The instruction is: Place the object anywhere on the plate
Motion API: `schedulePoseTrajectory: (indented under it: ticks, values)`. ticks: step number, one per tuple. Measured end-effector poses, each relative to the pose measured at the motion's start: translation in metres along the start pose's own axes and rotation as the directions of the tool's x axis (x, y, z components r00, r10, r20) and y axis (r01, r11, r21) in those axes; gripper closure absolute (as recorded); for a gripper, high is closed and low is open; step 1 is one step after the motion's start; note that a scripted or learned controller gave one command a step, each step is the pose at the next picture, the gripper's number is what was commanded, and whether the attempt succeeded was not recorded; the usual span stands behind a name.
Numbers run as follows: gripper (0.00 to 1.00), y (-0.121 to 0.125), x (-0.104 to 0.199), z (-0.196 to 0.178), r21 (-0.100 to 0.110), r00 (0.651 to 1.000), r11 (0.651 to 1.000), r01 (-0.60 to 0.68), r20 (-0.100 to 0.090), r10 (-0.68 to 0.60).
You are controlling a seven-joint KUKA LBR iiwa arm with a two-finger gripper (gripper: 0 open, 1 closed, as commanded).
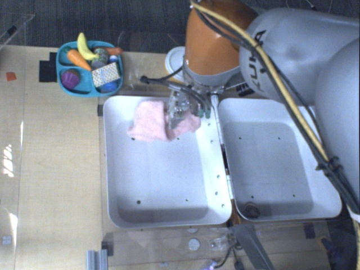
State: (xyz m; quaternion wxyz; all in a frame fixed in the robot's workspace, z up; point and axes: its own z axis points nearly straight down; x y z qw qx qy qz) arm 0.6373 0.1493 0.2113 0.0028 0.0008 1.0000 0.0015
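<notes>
We read the step as the pickup stage: nothing had reached a plate yet. Nearest the camera, the front of the left bin lay bare. Farther back in that bin, the pink cloth lay crumpled against the rear wall. The hand stood over the cloth's right edge, pointing straight down from the orange band, the grey arm reaching in from the right. Its fingers blurred into the fabric, so we could not tell whether they were spread, closed, or gripping it. The next move appeared to call for a confirmed hold, then a lift. Beyond, a blue tray of toys sat on the surface.
</notes>
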Motion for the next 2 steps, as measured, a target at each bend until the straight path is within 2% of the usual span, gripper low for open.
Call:
schedulePoseTrajectory:
  ticks: [1,2]
  values:
    - [1.0,0.049,0.0138,-0.0135,-0.001,1.0,1.0,0.003,0.001,-0.003]
    - [0.0,0.0489,0.0136,-0.0139,-0.001,1.0,1.0,0.002,0.002,-0.002]
